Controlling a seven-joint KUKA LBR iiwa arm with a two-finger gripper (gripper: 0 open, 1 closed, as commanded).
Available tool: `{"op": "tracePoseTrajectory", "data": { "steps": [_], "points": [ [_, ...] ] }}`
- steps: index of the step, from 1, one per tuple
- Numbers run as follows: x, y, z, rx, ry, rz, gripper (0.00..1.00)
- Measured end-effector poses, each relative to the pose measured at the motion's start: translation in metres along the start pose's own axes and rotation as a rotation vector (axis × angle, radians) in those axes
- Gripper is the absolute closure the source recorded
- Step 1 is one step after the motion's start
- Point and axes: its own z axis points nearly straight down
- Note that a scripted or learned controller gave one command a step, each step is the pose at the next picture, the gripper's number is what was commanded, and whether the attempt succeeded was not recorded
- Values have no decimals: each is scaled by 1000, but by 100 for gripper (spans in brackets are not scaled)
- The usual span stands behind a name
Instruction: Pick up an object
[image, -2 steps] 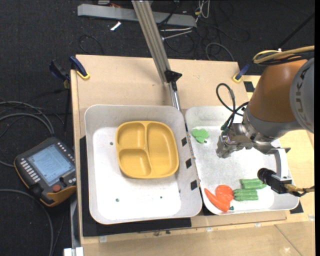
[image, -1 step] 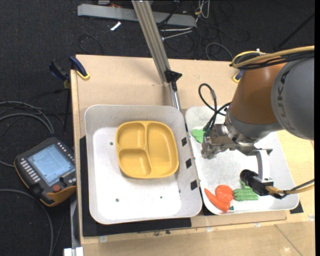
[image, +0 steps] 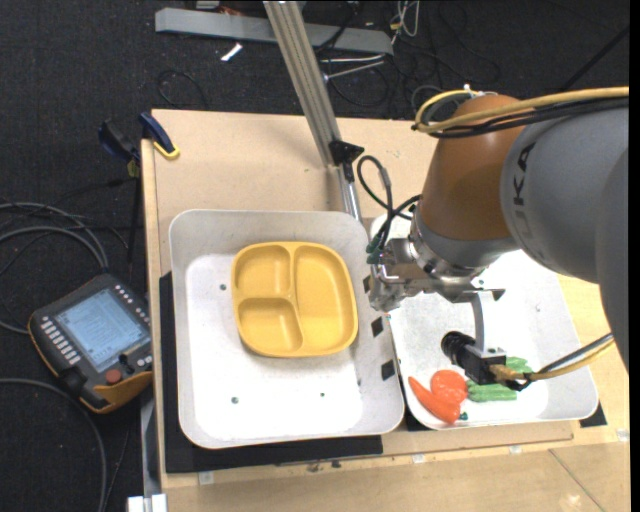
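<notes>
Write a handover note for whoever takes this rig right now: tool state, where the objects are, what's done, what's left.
Tool: low over the inner edge of the right bin, beside the left bin; no object visibly held.
Left bin: yellow divided plate.
Right bin: orange-red item and green item, side by side at the near edge.
Done: nothing lifted.
Left: grasp and lift one object.

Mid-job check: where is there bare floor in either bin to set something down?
Left bin: a wide bare patch between the yellow plate and the near rim, plus a strip along its left wall. Right bin: crowded near its front rim by the orange piece and green piece, with the arm overhanging the far half.
</notes>
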Motion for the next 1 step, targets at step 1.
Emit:
{"op": "tracePoseTrajectory", "data": {
  "steps": [1],
  "points": [
    [45,1,7,1,-1,0,100]
  ]
}}
